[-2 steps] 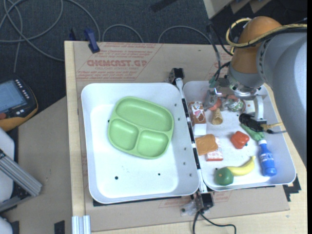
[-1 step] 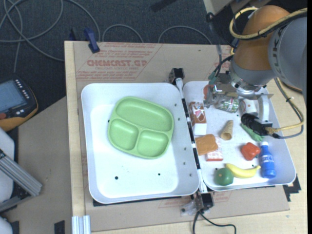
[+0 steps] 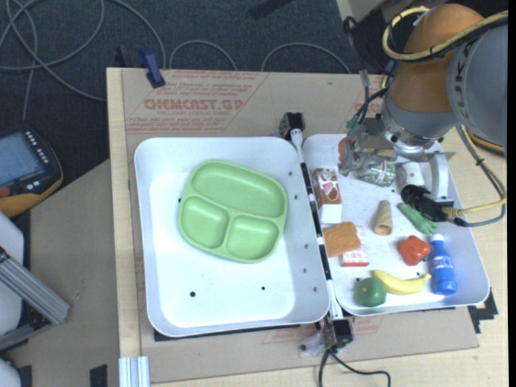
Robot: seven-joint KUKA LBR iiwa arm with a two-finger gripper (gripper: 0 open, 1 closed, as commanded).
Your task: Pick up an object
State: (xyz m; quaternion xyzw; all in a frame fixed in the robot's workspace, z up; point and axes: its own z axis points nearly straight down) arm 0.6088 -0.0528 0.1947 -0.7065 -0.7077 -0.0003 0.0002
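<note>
- Where the two white bins sit side by side on the bench, the left bin (image 3: pixel 161 240) carries a green divided plate (image 3: pixel 232 210), lying flat near its middle.
- The right bin (image 3: pixel 476 280) holds a scatter of small toy foods.
- The arm (image 3: pixel 435 63) reaches in from the right, and the gripper (image 3: pixel 372 161) hangs over the far end of the right bin.
- Something clear and crinkly (image 3: pixel 379 172) lies right under the gripper; whether it is gripped or just lying there cannot be told, and neither can whether the gripper is apart or together.
- A red and white carton (image 3: pixel 326 185) lies against the bin's left wall, with a small white block (image 3: pixel 330 213) just below it.
- A brown slice of toast (image 3: pixel 342 238) rests near the left wall, touching a small red and white box (image 3: pixel 355 256).
- A tan cone (image 3: pixel 382 217) stands near the bin's middle.
- A green pod-shaped piece (image 3: pixel 417 218) lies to the cone's right.
- A red pepper-like piece (image 3: pixel 413 250) sits beside a blue bottle (image 3: pixel 441 267).
- A yellow banana (image 3: pixel 401 282) curves along the near edge, touching a green round fruit (image 3: pixel 370 292).
</note>
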